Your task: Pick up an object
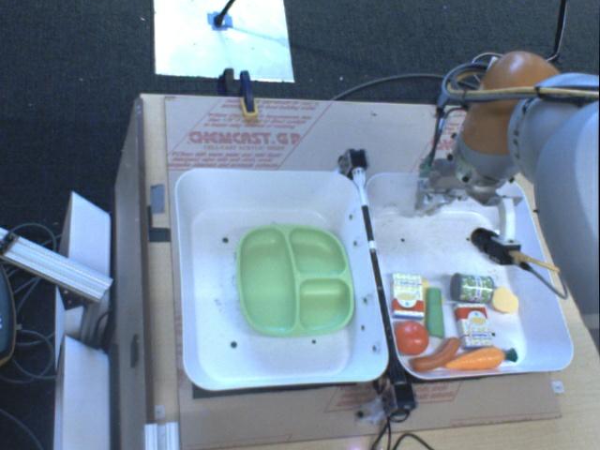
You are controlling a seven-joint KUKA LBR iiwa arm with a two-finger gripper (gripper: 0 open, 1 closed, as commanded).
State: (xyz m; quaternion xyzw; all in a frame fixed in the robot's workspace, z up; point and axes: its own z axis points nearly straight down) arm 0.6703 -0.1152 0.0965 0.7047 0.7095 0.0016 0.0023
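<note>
From the camera above the table, I see my tool low over the far end of the right bin. I cannot tell its state, because the wrist hides it. The things to pick lie together at the near end of this bin, well apart from the tool: two boxes, a can, a tomato, a carrot. The left bin holds a green tray. I judge nothing is picked yet.
</note>
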